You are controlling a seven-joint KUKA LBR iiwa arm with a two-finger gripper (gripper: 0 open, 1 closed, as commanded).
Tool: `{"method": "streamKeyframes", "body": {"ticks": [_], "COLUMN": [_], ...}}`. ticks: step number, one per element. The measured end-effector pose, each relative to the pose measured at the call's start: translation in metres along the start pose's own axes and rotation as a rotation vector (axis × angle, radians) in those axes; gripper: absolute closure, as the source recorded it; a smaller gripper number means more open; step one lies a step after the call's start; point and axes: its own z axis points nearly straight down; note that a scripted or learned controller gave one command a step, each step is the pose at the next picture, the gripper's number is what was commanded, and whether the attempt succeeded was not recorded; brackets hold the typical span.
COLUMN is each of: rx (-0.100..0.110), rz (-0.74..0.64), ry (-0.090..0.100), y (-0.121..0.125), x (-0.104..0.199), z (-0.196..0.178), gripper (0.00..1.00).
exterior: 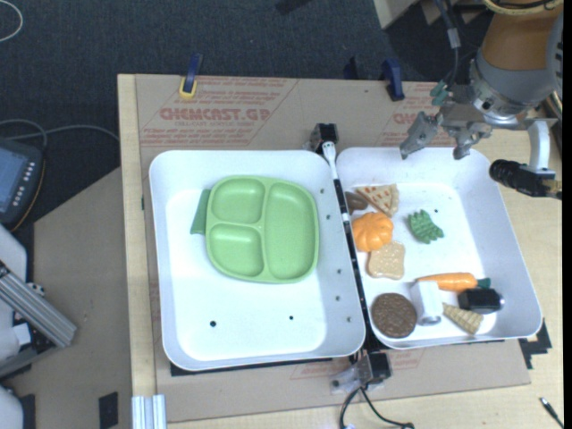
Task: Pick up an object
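The arm (pixel 523 25) is cut off by the top and right edges, so just its orange band and wrist show. The green plate (pixel 264 229) hides most of a darker green thing (pixel 199 213) under its left rim. The black piece (pixel 483 299) beside the carrot (pixel 450 281) is too small to identify.

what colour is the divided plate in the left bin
Light green; the divided plate shows plainly in the camera view, lying in the left bin.
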Motion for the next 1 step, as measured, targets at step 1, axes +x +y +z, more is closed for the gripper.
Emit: {"method": "streamKeyframes", "body": {"ticks": [1], "rx": [-0.014], "rz": [-0.002], "ry": [-0.001], "y": [0.0020], "x": [0.0002], "z": [-0.0089], "gripper": [0.00]}}
